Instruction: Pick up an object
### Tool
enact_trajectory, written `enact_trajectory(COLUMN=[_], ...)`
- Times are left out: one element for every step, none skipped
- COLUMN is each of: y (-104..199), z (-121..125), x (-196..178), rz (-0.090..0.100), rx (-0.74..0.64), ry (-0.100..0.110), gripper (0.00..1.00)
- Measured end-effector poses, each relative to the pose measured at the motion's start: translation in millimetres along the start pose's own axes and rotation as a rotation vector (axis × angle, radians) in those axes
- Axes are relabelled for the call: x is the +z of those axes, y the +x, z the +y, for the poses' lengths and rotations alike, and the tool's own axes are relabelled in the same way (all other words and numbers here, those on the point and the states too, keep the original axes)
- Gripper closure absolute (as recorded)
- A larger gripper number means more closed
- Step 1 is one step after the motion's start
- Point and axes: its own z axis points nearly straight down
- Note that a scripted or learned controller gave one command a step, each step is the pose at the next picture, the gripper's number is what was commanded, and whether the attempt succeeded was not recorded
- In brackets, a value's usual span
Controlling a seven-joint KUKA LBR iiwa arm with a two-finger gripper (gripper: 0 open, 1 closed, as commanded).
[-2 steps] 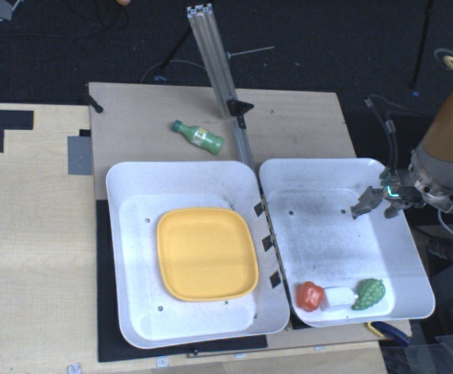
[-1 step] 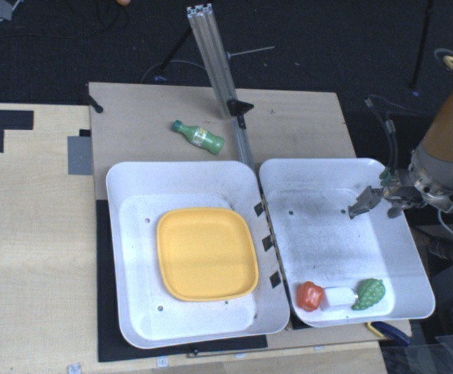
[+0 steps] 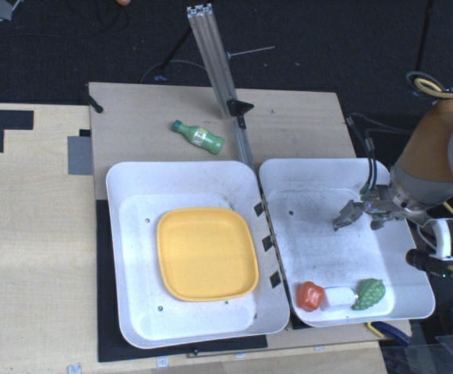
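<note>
While the arm reached in from the right edge of the camera view, its gripper was seen over the upper right part of the right-hand bin, above bare white floor. How far the pincer stood open could not be told from this slanted view, and nothing was seen between its tips. Three small objects were found along the near edge of the same bin, well apart from the gripper: a red tomato-like piece, a small white block just beside it, and a green, bumpy piece (possibly a bunch of grapes) touching or nearly touching the block's other end. A square yellow plate with rounded corners was laid flat in the middle of the left-hand bin. Three black clips were seen along the seam where the two bins met. Beyond the bins, on the tan board, a small green bottle was lying on its side, and a slanted aluminium rail was seen rising from the board just to its right.
</note>
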Motion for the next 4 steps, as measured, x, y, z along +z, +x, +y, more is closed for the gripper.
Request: enact_trajectory(y=[1, 0, -3, -8], z=[0, 1, 3, 3], x=[46, 34, -29, -91], rz=[-0.001, -0.002, -0.003, -0.003], rx=[0.000, 0.002, 0.003, 0.003], ry=[-0.003, -0.007, -0.010, -0.010], gripper=[0.00, 1.00, 1.00, 1.00])
